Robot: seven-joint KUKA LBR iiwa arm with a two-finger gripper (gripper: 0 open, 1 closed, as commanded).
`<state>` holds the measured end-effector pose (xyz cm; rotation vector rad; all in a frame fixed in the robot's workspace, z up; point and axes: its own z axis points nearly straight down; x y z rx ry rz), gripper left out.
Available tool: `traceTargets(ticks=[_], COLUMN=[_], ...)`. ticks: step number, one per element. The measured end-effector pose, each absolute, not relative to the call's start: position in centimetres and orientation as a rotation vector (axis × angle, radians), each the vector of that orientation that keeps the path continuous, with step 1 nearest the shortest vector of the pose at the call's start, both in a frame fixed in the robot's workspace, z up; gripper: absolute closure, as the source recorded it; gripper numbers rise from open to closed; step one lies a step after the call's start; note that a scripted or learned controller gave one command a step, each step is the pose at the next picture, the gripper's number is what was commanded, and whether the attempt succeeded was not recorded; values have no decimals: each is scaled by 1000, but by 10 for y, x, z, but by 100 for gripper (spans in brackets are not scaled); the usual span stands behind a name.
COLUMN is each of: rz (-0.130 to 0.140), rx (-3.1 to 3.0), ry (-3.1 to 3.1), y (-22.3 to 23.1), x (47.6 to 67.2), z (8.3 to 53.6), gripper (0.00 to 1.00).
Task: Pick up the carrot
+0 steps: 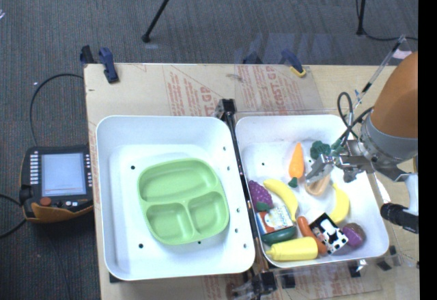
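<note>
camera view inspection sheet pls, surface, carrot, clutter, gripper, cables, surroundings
surface: wooden bench bearing two white bins, the left bin and the right bin.
job's things: carrot lies in the right bin, upper middle, not held.
clutter: green divided tray in the left bin; two bananas, grapes, corn and a small box in the right bin.
grippers: gripper low over the right bin, just right of the carrot; finger state unclear.
cables: black cable on the floor by the pendant.
surroundings: grey carpet, tripod legs, blue clamps.
</note>
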<state>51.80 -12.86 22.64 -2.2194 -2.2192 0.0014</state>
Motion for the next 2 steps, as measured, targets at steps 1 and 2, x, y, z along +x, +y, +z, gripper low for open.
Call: traceTargets(ticks=[1,2], rz=[-12,-6], rx=[-2326,-2332], ry=[-2128,-2115], y=[-159,-161], x=[572,570], z=[92,102], gripper=[0,100])
